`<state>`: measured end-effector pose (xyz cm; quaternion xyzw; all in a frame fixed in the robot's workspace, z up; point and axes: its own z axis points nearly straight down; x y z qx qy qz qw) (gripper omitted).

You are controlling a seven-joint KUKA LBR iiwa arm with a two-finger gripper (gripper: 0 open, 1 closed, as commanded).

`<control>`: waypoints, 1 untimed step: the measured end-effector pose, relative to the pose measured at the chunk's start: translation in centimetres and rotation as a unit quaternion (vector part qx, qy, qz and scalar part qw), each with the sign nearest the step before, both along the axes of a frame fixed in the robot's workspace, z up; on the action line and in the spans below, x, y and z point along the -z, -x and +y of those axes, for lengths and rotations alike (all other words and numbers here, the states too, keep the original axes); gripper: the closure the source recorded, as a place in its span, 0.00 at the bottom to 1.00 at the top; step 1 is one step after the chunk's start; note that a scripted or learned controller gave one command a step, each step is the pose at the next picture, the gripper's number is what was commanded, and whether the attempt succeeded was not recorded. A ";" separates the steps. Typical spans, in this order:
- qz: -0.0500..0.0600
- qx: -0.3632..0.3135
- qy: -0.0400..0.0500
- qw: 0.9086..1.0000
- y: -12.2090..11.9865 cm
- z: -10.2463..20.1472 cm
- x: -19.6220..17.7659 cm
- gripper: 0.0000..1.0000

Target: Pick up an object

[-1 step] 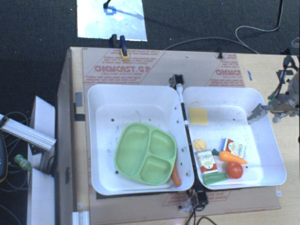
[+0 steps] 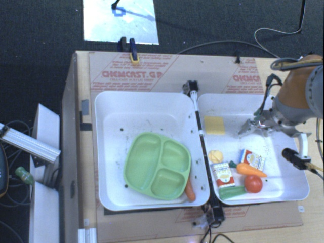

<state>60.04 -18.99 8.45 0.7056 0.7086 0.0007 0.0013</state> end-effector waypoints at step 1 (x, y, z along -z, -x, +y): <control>0.001 0.000 0.000 1.000 3.1 3.8 0.0 0.00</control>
